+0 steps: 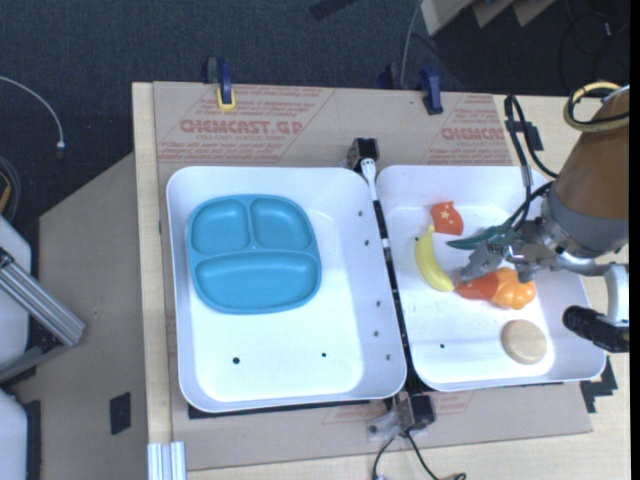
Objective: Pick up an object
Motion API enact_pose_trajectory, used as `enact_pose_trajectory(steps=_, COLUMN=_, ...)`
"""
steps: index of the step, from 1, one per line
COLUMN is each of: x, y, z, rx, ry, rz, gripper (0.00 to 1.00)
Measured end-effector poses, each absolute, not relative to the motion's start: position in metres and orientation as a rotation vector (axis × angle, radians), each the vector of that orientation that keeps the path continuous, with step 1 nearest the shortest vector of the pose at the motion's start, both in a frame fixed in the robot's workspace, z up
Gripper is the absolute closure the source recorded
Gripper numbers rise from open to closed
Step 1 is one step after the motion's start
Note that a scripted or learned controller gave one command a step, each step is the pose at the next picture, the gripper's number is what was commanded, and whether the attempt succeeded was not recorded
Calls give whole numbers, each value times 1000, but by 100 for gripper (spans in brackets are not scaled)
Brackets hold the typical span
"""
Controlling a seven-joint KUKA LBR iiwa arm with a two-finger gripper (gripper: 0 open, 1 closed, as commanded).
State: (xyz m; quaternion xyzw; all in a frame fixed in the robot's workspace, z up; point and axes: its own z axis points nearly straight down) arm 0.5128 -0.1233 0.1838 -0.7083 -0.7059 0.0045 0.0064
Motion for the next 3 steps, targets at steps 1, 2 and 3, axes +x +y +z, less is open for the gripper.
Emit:
enact_pose_trajectory(steps=1, x=516, y=-123, z=191, rx=-2220, ry=-2221, rz=0, gripper=0)
enact_pose_trajectory(steps=2, x=513, y=-122, z=131, rx=-2220, ry=-2219, rz=1, gripper=0)
enact_pose_trajectory(steps=3, x=513, y=-121, z=84, rx=-2220, ry=-2219, rz=1, gripper=0)
